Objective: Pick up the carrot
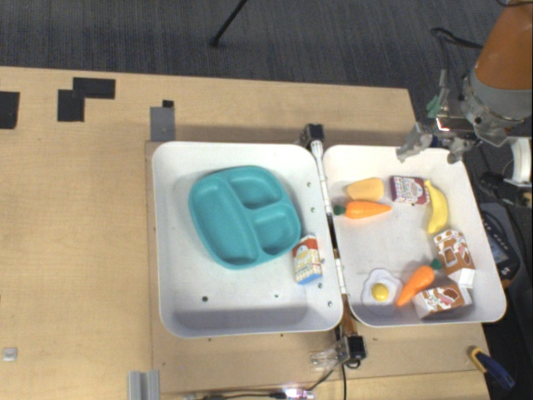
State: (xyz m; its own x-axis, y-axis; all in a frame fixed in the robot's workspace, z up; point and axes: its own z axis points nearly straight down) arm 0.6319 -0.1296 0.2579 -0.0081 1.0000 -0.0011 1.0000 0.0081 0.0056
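While the fingers (434, 142) hang open and hold nothing over the right bin's (491, 307) far edge, one carrot (367, 210) lies below-left of them, another carrot (415, 284) farther below.

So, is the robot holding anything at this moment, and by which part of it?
Nothing is held. The gripper hangs at the far edge of the right bin, and both carrots lie in that bin, apart from it.
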